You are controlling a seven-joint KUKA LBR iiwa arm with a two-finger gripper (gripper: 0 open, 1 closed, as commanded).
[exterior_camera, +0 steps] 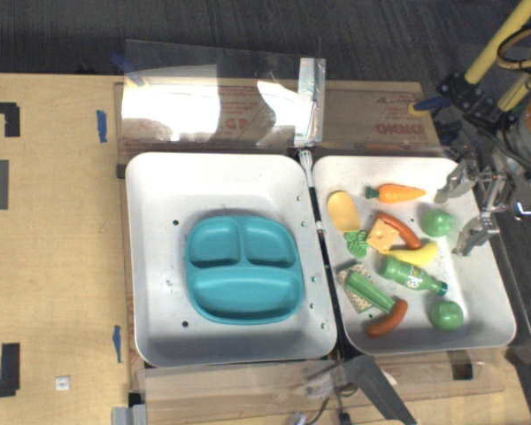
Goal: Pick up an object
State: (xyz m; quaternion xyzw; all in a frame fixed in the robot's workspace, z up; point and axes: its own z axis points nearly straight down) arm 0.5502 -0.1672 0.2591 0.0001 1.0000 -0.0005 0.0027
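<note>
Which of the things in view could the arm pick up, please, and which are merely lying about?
For the job: gripper; toy carrot; green ball; green bottle; red sausage; right bin.

Lying about: teal divided tray; left bin; clear plastic sheet.

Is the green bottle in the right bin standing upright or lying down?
Lying down. The green bottle rests on its side among the toy food in the right bin, its neck pointing right.

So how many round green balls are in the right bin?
2: one green ball near the bin's right wall by the gripper, another near the front right corner. More could hide under the toy pile.
</note>
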